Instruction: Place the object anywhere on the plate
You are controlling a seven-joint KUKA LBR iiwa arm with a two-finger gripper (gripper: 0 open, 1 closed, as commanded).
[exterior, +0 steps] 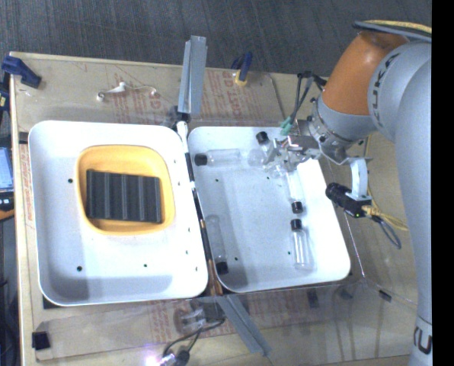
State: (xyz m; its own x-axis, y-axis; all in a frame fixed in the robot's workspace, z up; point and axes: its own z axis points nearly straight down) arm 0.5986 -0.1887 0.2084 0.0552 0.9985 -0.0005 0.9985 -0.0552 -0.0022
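Two bins: tool near right bin's top edge.

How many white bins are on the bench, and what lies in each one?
2. The left bin holds a yellow plate with a dark ribbed block on it. The right bin holds clear vials with black caps; some may be hidden under the arm.

Robotics lab or test cell, not a home. Plywood bench over grey carpet, two white bins fixed by metal brackets, blue clamps at the edges, loose cabling, a grey-and-orange industrial arm.
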